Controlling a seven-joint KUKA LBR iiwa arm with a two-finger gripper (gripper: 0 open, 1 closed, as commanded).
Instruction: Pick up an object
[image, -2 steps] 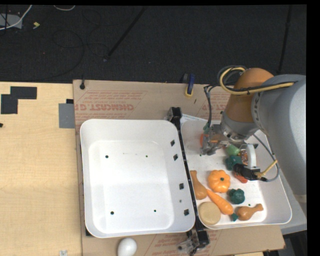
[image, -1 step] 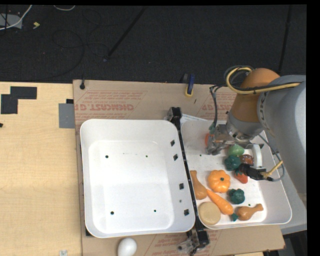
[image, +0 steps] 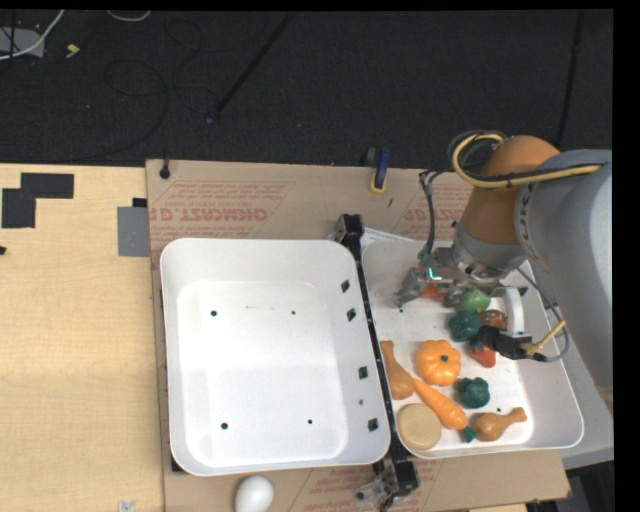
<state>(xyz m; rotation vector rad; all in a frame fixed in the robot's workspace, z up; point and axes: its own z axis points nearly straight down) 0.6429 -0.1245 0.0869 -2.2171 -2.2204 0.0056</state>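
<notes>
My gripper (image: 430, 285) is low in the right bin (image: 560, 425), near its back left part, below the orange wrist band. A small red-orange piece (image: 433, 291) lies right beneath it, partly hidden. Just to the right are a light green item (image: 477, 300) and a dark green one (image: 464, 325). Further forward lie an orange pumpkin (image: 438, 361), a carrot (image: 441, 404), a green broccoli (image: 473, 392), a tan round disc (image: 420, 427), a tan pear-shaped piece (image: 497, 423) and a red item (image: 484, 353).
The left bin (image: 185, 300) stands beside the right one, split from it by a black divider (image: 362, 320). An orange squash-like piece (image: 398, 373) rests against that divider. A white ball (image: 254, 493) lies on the bench in front of the left bin.
</notes>
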